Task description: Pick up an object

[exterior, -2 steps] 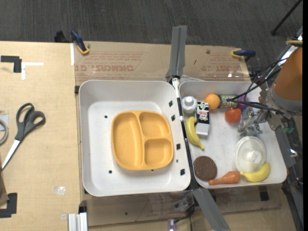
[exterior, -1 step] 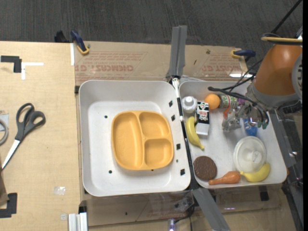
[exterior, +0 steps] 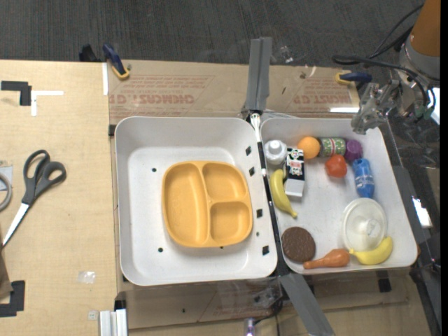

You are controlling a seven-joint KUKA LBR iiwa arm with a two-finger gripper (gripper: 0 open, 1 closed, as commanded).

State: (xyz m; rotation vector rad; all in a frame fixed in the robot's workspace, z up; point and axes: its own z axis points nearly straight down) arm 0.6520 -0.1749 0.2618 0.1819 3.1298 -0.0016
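Camera view, looking down on desk with two white bins side by side.

Left bin: holds an orange divided plate, three compartments, nothing in them.

Right bin: all candidate objects are here. Back row, left to right: white bottle, orange ball, green can, purple piece. Below these: black-and-white carton, red piece, blue bottle. Banana lies along the left wall, just beside the carton. Front of bin: brown cookie, an orange drumstick-shaped piece, second banana touching a clear lidded cup.

Scissors lie on the desk, well apart from both bins.

Tool: hovers over the back right corner rim of the right bin, near the purple piece but apart from it. Nothing visible in it. Tangled with cables and blurred; whether it is open or closed, cannot tell.

Progress, judged: nothing picked yet. Every object rests on the bin floor. Left to do: choose a target, descend into the bin, close on it, lift clear. Nearest candidates look like the purple piece and blue bottle.
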